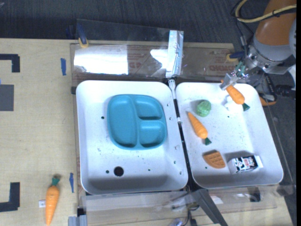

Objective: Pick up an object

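Observation:
The gripper (229,82) hangs over the far right corner of the right bin (270,147), at the end of the grey arm with its orange band (277,29). Directly under its tip is a small orange carrot (235,95), tilted, with its green end pointing down-right. I cannot tell whether that carrot is held or resting in the bin. The same bin holds a green ball (203,108), a longer carrot (198,126), an orange wedge (216,159) and a small black-and-white carton (245,163).
The left bin (89,140) holds a blue divided plate (137,121). Another carrot (52,199) lies on the bench outside the bins at the front left. A clear plastic panel (127,55) stands behind the bins. Cables (251,8) loop near the arm.

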Motion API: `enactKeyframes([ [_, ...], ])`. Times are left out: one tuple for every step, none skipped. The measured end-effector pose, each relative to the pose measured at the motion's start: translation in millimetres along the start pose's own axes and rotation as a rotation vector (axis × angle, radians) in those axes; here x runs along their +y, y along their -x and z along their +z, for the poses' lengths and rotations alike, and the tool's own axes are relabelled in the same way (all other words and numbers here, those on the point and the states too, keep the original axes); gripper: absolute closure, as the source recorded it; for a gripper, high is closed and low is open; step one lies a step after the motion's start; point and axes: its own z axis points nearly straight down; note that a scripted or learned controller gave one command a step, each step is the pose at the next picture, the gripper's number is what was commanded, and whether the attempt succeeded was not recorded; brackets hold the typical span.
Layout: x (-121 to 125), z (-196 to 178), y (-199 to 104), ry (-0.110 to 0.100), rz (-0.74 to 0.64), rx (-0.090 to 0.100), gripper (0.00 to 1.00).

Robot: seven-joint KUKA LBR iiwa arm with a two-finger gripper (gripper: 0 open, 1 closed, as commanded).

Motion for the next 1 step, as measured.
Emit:
enactKeyframes([
  [24.3, 10.7, -56.1, -0.013, -0.028, 0.010, 1.00],
])
